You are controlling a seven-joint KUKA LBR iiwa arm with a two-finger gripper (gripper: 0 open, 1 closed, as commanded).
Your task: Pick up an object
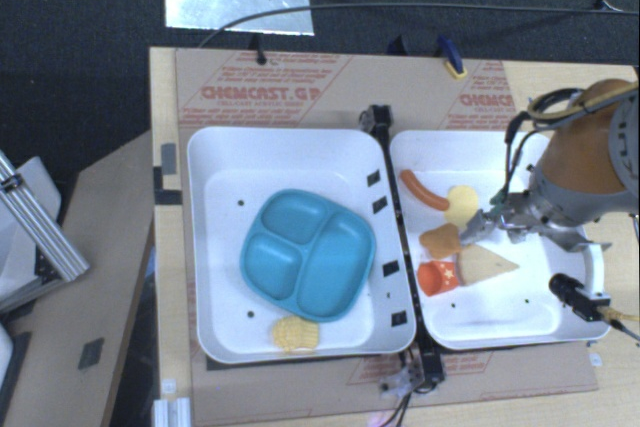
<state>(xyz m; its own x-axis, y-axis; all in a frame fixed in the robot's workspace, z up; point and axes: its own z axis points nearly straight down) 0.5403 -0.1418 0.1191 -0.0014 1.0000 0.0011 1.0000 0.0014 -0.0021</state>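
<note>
You: tool (478, 227), jaw state unreadable, touches the brown nugget (440, 239) at its tip; light, rigid, slippery, so grip its flanks.

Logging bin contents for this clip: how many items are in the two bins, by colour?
Blue: 1, divided plate
Yellow: 2, corn piece, round piece
Red or orange-red: 2, sausage, small red piece
Brown: 1, nugget-like piece
Tan: 1, wedge
Total: 7

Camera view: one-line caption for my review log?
Grey arm's gripper low in right white bin among toy foods; blue divided plate in left bin.
</note>
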